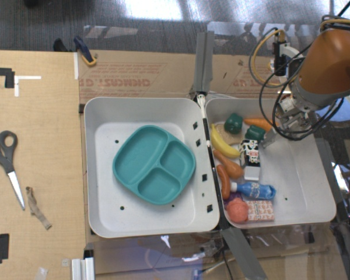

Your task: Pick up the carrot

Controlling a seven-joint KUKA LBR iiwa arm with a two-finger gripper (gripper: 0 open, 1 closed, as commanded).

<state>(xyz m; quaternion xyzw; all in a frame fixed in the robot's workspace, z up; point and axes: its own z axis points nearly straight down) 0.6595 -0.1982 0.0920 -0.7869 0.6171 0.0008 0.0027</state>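
Observation:
The carrot (258, 123), small and orange, lies near the back of the right bin (303, 179), between two dark green toy vegetables (234, 122) (255, 133). My gripper (283, 124) hangs low over the bin just to the right of the carrot, under the arm's orange band (332, 63). Nothing can be seen held in it. Cables and the wrist hide part of the gripper.
The right bin's left side also holds a banana (221, 143), a small milk carton (251, 155), two orange-brown sausages (227, 167), a blue-labelled bottle (255, 190), a peach (237, 210) and a snack packet (261, 211). A teal divided plate (154, 164) fills the left bin (99, 156). Scissors (9, 162) lie on the bench at left.

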